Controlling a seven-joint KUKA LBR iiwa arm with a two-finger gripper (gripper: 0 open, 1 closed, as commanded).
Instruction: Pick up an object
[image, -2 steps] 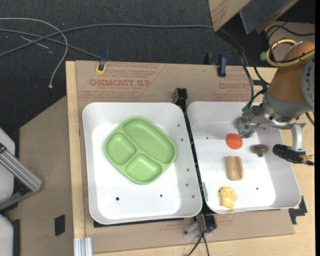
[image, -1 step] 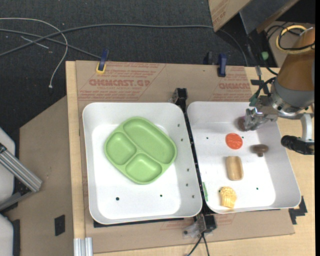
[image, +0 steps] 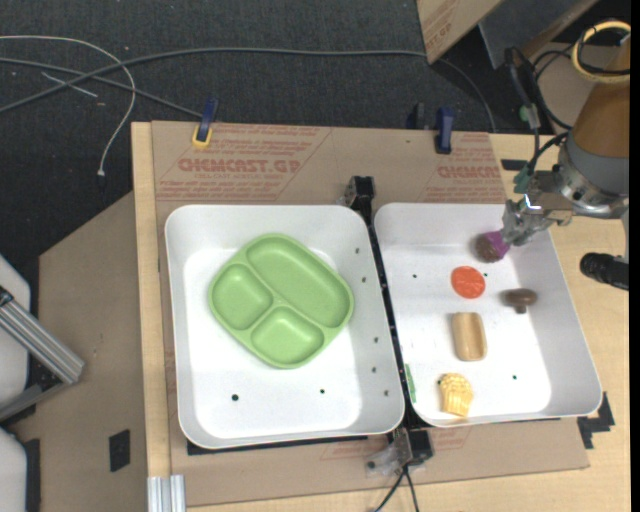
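Pincer: the gripper (image: 513, 232) hangs over the far right part of the right bin (image: 560, 330), its tip just beside a small purple object (image: 492, 246); whether it is spread or closed, I cannot tell.
Purple object: lies at or right under the tip, apparently touching it; whether it is actually grasped cannot be made out.
Nearby candidates: a red round object (image: 468, 282) and a small brown object (image: 519, 297) sit close, apart from each other.
Further out: a tan block (image: 469, 335) and a yellow piece (image: 456, 394) lie toward the near edge.
Left bin (image: 200, 390): carries a green divided plate (image: 281, 300).
Progress: approach looks made; a confirmed grasp and lift remain, in my judgement.
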